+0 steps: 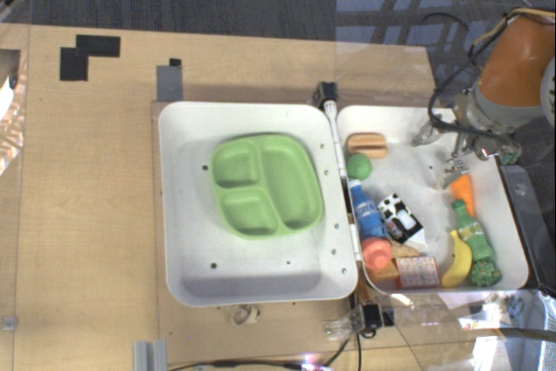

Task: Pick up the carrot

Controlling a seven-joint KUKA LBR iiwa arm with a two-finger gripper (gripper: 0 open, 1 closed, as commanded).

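Observation:
The carrot [464,190] is a short orange piece lying in the right bin [408,143], near its right wall. My gripper [457,162] hangs just above and behind the carrot's upper end, at the tip of the grey arm with the orange band [514,58]. From this slant, I can't see whether it touches the carrot.
The right bin also holds a bun [366,142], a green ball [359,165], a blue bottle [367,215], a black-and-white toy [399,218], a banana [457,259], a green bottle [472,233] right below the carrot, and more. A green divided plate [265,182] lies in the left bin [187,274].

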